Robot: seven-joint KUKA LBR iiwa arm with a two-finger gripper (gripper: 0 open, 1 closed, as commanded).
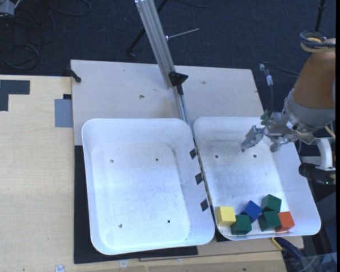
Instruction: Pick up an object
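Blocks are clustered in the lower right corner of the right bin (306, 205): a yellow block (226, 215), blue block (252, 209), three green blocks (271, 202) and an orange block (284, 221), most of them touching. The pincer (264, 142) is seen at the bin's upper part, well apart from the cluster, with fingers spread and nothing between them. The blocks lie toward the frame's bottom from the pincer. No long axis is evident. No writing can be read.

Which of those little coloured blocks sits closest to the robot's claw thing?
The green block at the top of the cluster in the right bin. It lies farther up the view than the other blocks, toward the end effector, which hangs over that bin's upper part.
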